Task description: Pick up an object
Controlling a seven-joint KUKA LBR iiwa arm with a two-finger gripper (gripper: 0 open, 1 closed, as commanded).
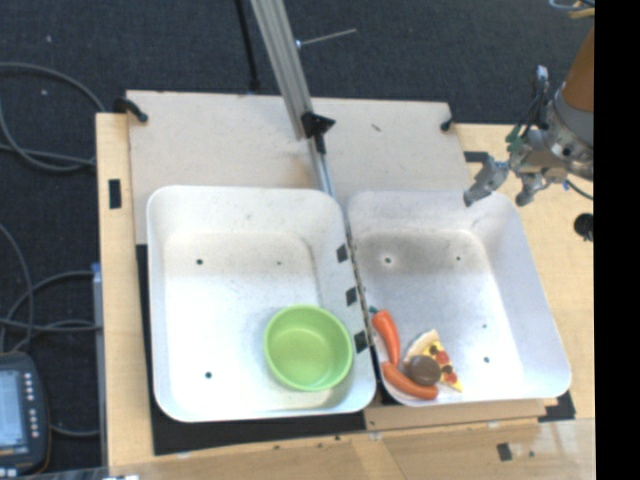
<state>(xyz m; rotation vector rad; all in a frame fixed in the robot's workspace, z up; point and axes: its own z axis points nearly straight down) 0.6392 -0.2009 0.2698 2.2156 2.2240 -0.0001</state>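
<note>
Your pincer [505, 180] sits up at the far right, hovering over the far right corner of the right bin [520, 268]; its grey fingers look spread a little with nothing between them, and they touch no object. Below it, that bin's floor is bare until the near left corner, where you've got a small cluster: an orange carrot [387, 334] leaning along the left wall, a second orange piece [408, 382] lying at the near rim, a dark round object [424, 370] and a yellow pizza slice toy [436, 353] pressed together. Across the divide, the left bin [200, 298] carries a green bowl [308, 347], upright, near its near right corner. Both bins rest on a pale wooden table [230, 138], a metal rail [285, 58] slants in from above, and dark carpet with cables surrounds it all.
</note>
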